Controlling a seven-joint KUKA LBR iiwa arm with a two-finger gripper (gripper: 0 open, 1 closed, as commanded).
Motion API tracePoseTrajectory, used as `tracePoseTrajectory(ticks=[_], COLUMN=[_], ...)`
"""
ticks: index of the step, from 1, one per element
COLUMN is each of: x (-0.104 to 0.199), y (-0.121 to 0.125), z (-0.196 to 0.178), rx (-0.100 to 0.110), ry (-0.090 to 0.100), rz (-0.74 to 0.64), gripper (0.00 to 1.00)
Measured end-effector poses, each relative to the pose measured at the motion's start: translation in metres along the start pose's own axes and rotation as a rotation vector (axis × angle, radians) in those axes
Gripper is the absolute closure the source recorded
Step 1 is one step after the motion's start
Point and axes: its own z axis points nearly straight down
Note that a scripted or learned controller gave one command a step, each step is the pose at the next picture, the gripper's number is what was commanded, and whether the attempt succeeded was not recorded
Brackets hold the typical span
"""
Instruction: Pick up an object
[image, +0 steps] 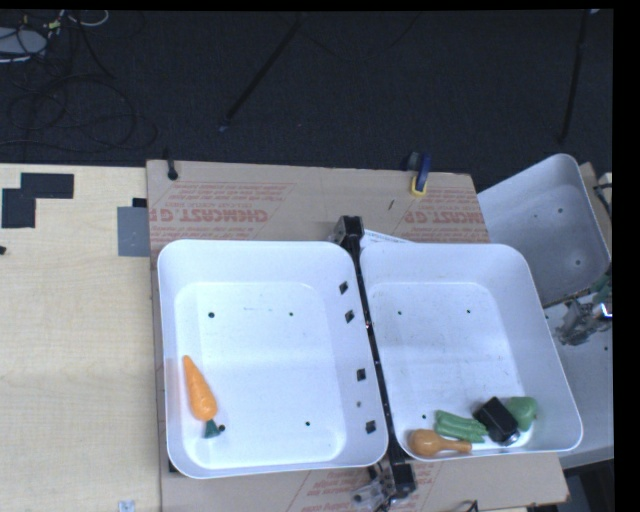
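An orange toy carrot (198, 388) with a small green stem lies near the front left wall of the left bin (250, 268). In the front right corner of the right bin (450, 270) several items are bunched together. They are an orange gourd-shaped toy (436, 443), a green pod (460, 427), a black block (497, 419) and a green rounded piece (523, 408). The black block rests against the green pieces.
Both bins sit on a cardboard sheet (300, 205) on a wooden bench. A black strip with clips (362, 340) runs between the bins. A blue-and-yellow clamp (419, 172) stands at the cardboard's back edge. A grey metal plate (545, 215) lies to the right.
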Motion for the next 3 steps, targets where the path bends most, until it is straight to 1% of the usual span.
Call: tracePoseTrajectory(ticks=[1,2,3], x=[0.025,0.001,0.029], y=[0.073,0.063,0.051], z=[0.035,0.026,-0.019], rx=[0.002,0.002,0.001], ry=[0.001,0.0,0.001], rz=[-0.01,-0.004,-0.007], gripper=[1.0,1.0,1.0])
